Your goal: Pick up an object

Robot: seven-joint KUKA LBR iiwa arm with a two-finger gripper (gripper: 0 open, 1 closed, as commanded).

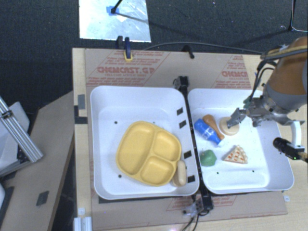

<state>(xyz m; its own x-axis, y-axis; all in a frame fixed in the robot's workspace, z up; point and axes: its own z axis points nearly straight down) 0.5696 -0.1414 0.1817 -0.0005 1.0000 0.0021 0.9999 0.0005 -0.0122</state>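
My gripper (246, 119) hangs over the back half of the right bin (269, 177) and is open, with nothing between its fingers. Its left fingertip (235, 119) is just above a tan round-ended piece (227, 128) that joins a brown stick-shaped part (211, 123). To the left of that lies a blue can (206, 131) on its side. A green lump (208, 157) and a pizza slice toy (236, 155) lie nearer the front of the same bin.
The left bin (110, 109) holds a yellow divided tray (148, 152) and a beige oval piece (180, 173) at its front right. A black divider with clips (188, 129) runs between the bins. The arm's grey and orange body (288, 78) stands over the right rim.
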